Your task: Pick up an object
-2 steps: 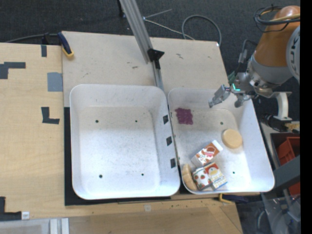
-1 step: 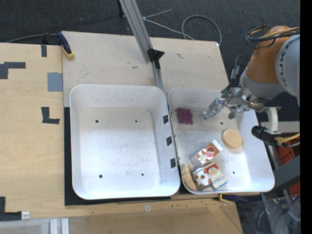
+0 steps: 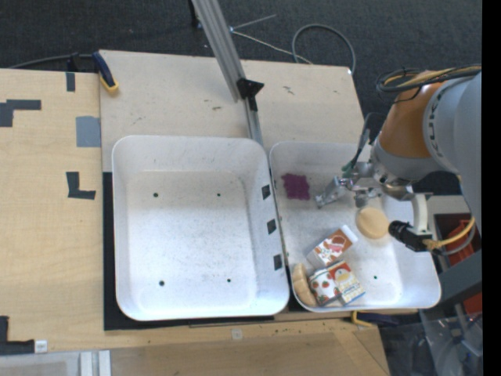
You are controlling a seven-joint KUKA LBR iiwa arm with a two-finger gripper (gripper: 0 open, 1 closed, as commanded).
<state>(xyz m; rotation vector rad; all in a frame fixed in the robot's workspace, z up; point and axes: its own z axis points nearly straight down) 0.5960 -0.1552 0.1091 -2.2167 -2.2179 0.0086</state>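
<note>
— Bins on the bench (image 3: 188, 92): what sits where?

— Left bin (image 3: 192, 151): bare white floor. Right bin (image 3: 423, 288): purple object (image 3: 296, 186), two small cartons (image 3: 335, 266) near the front, tan round object (image 3: 373, 223).

— The tool?

— Tool (image 3: 330, 195) low beside the purple object; grip state, I cannot tell.

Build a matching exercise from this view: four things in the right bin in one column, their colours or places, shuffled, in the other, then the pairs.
Things:
1. cloth
2. round piece
3. two cartons
4. claw

Descriptions:
A. tan, near the bin's right side
B. metal, above the bin's middle
C. purple, near the far left corner
D. red and white, toward the near edge

Pairs: 1-C, 2-A, 3-D, 4-B
</note>
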